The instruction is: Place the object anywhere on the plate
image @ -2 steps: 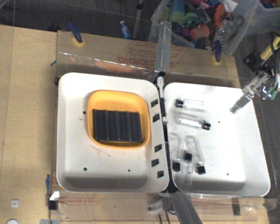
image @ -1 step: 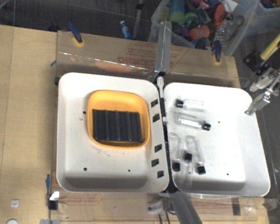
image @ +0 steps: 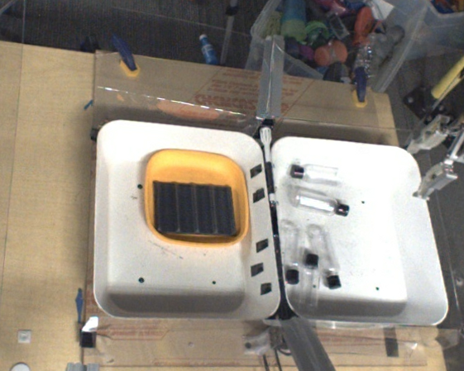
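Four clear plastic vials with black caps [image: 318, 200] lie scattered in the right bin [image: 400, 171]; the yellow plate [image: 198, 165] sits in the left bin [image: 113, 208]. Vials look light, slick, prone to rolling; grasp across mid-body. The tool [image: 444, 167] hovers by the right bin's far corner, carrying nothing; its opening I cannot tell. Open room right of the vials.

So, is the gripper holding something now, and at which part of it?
Nothing is held. The gripper hangs at the right bin's far right edge, nothing between its fingers; the clear vials lie in that bin.
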Robot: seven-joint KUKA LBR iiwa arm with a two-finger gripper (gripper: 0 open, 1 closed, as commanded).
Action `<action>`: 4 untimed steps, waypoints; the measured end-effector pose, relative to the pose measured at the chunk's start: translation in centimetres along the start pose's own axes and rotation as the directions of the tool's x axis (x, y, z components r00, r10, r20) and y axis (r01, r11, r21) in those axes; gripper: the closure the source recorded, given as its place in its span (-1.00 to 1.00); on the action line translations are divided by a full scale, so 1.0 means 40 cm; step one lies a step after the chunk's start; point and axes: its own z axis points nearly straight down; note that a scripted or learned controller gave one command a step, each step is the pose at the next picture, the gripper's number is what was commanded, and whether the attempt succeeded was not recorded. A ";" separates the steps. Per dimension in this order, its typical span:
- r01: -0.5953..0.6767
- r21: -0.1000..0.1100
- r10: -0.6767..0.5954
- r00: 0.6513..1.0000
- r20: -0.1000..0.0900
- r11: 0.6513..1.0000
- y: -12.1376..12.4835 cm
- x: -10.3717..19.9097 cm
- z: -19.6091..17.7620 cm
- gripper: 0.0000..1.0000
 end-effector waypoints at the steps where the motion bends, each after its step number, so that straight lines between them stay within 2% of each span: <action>1: 0.341 -0.002 -0.341 0.940 -0.002 0.940 0.001 0.007 0.081 -1.00; 2: 0.640 0.000 -0.640 0.769 0.003 0.769 0.006 -0.024 0.109 -1.00; 3: 0.833 0.001 -0.833 0.553 0.003 0.553 0.005 -0.025 0.080 -1.00; 4: 0.965 0.000 -0.965 0.264 0.003 0.264 0.005 -0.023 0.087 -1.00</action>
